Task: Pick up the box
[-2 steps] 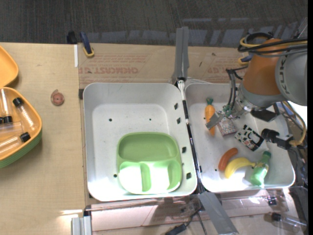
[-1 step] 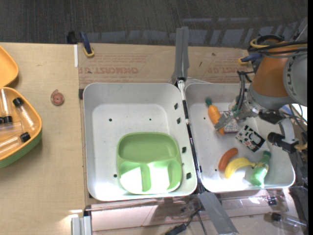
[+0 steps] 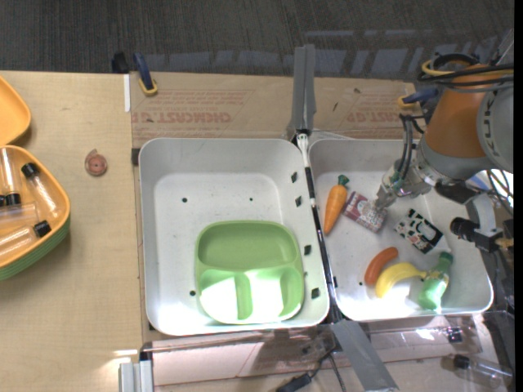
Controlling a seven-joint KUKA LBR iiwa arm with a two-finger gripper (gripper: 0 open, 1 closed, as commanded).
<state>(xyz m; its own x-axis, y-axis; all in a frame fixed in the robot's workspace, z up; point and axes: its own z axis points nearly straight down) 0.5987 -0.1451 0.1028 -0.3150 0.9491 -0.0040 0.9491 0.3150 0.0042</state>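
You see two glossy white plastic bins (image 3: 155,219) on a tan wooden bench (image 3: 73,300) over grey carpet; the gripper (image 3: 377,212) meets the flat maroon box (image 3: 359,209), grip unclear.

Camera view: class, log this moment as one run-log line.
tool: over small maroon box | right white bin | box: not lifted | orange carrot beside

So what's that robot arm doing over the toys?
The grey and orange arm reaches in from the right, over the right bin. Its tool is down right at a small maroon box lying beside a toy carrot. The box is not lifted yet. A banana, a green toy and a black-and-white block lie nearby. The left bin holds a green divided plate.
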